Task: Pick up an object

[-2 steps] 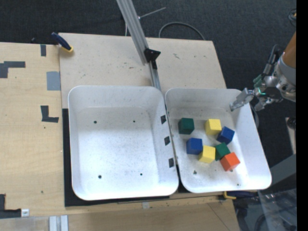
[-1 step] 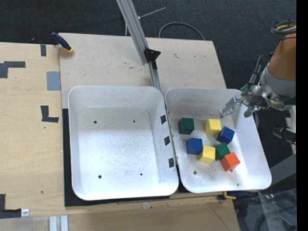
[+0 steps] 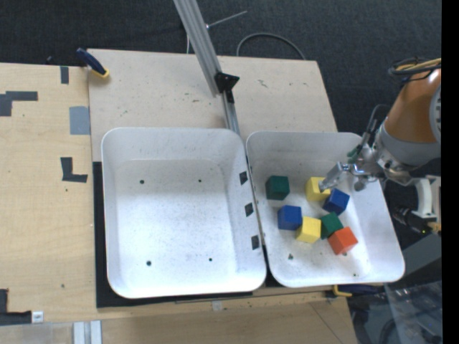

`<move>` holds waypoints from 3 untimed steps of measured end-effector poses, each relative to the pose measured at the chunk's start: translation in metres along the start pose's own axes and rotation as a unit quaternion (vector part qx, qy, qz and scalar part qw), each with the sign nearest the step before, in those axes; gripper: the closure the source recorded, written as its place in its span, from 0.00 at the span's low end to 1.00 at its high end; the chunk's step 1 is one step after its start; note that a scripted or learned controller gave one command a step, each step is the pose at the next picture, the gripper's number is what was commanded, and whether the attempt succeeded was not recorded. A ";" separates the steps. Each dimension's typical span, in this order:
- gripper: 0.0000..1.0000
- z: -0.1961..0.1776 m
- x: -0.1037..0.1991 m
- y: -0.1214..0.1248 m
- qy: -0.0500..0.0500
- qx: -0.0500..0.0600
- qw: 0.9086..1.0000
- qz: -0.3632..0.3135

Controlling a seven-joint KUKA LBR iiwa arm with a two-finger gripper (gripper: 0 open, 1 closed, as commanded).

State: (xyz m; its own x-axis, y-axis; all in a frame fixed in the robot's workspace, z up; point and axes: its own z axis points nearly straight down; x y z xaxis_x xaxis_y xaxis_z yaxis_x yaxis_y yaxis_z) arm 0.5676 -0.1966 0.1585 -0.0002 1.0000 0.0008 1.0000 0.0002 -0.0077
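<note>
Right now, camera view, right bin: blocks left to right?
Green block → blue block → lower yellow block → orange block. The upper yellow, second blue and dark green blocks overlap these in horizontal position, so I've skipped them.

Two bins sit side by side on the bench (image 3: 43, 192): the left bin (image 3: 115, 213) and the right bin (image 3: 380, 256), touching along their inner walls. Seven blocks (image 3: 290, 216) cluster in the right bin's middle. The gripper (image 3: 337, 181) hangs over the cluster's far right part.
</note>
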 end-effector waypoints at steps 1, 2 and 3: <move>0.00 0.042 0.004 0.000 -0.002 -0.004 1.000 0.000; 1.00 0.032 0.005 0.000 0.000 -0.003 1.000 -0.001; 1.00 -0.032 0.006 0.000 -0.001 -0.006 1.000 -0.001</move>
State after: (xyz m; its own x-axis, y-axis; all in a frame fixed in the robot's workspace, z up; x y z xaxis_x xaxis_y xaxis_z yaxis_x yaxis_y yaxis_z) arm 0.5676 -0.1903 0.1902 -0.0018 1.0000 -0.0015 1.0000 0.0018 0.0053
